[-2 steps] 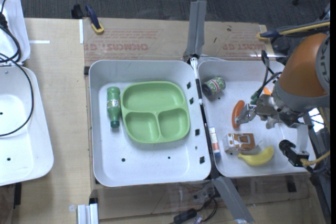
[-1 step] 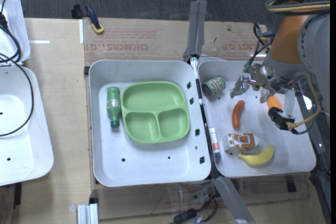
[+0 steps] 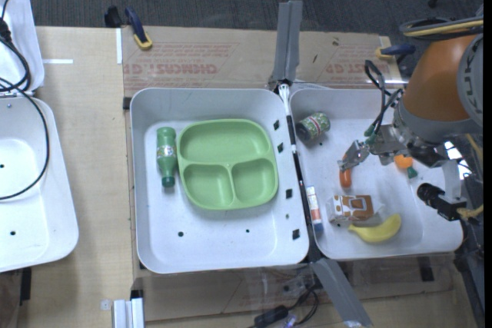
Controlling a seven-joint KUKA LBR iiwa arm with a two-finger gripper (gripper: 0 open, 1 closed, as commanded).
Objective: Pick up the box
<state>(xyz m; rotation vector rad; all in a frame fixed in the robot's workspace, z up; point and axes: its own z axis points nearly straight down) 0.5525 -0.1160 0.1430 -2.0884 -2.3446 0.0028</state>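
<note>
Two shallow white plastic bins sit side by side on the pale wooden bench (image 3: 84, 73), meeting at a grey divider near the middle of the frame.

The left bin (image 3: 146, 165) holds a light green plastic plate (image 3: 228, 163) with three compartments, lying flat at its centre. Just to the left of the plate lies a small green bottle (image 3: 166, 155) with a pale label, its length running up and down the frame, close to the plate's edge but apart from it.

The right bin (image 3: 430, 238) holds several smaller things. A small green and grey can (image 3: 314, 126) lies on its side in the bin's upper left corner. A thin white tube-like item (image 3: 313, 205) lies along the bin's left wall. The small brown and white cardboard box (image 3: 351, 207) rests on the bin floor toward the lower middle, and a yellow banana (image 3: 377, 230) lies just below it, touching or nearly touching its lower edge. A small orange-red object (image 3: 346, 177) sits just above the box.

The grey arm reaches in from the right, and its hand (image 3: 355, 156) is low over the right bin, directly above the orange-red object and above the box. Whether the hand is open or closed cannot be told here. The box lies apart from the hand.
</note>
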